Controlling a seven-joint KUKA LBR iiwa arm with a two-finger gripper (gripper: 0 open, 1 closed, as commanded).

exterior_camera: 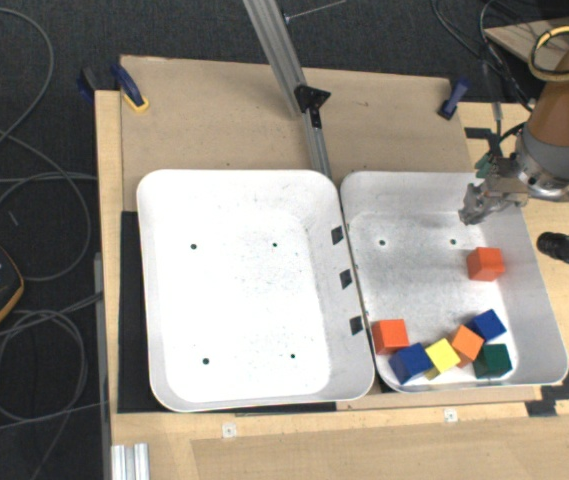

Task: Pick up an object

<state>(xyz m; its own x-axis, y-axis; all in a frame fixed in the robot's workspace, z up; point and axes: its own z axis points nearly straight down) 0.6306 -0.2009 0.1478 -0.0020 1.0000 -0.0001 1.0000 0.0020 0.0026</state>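
Orange-red cube (485, 264): small, matte, lying alone mid right bin (414, 238). Arm: reaches in from right, wrist tilted down; end effector (474, 211) above and apart from the cube, grip state indiscernible.

Both bins (239, 193) are seen as smooth white plastic with a dull sheen, peppered with fine dark specks. The desk (214, 118) is shown as pale, matt wood, bare and unvarnished in look. A brushed metal bar (282, 43) with a soft shine is laid across its far edge. The blocks (444, 353) are given plain, matt, brightly coloured faces. The arm's orange band (564, 118) is rendered smooth and faintly glossy, and the floor (34, 88) is covered in dark, rough carpet.
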